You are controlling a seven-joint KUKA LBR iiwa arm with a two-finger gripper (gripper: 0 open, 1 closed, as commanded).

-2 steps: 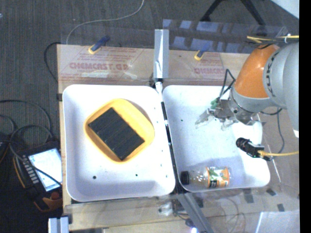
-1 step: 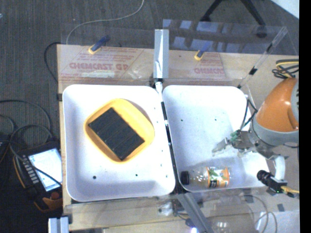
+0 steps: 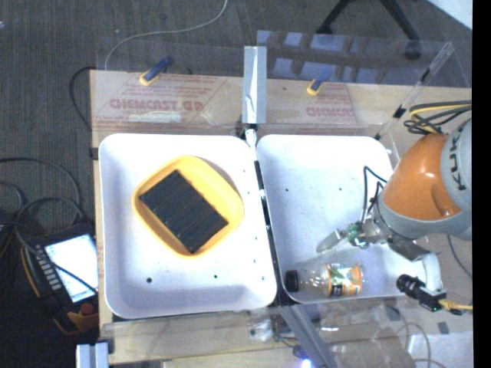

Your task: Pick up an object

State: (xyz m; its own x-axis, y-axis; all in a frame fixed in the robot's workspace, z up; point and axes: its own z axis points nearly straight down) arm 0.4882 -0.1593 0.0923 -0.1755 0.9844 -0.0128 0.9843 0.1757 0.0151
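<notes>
In the right bin (image 3: pixel 307 175), your gripper (image 3: pixel 331 241) hovers above the bottle (image 3: pixel 326 279); its opening you cannot tell.

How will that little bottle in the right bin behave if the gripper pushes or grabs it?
The bottle lies on its side near the right bin's front edge, so a push would probably roll it. It looks clear and mostly empty, so likely light. Its smooth round body may slip between the fingers of the gripper.

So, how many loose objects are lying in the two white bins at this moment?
2. A yellow dish with a dark insert lies in the left bin; a clear bottle lies at the right bin's near edge. The arm may hide more.
</notes>
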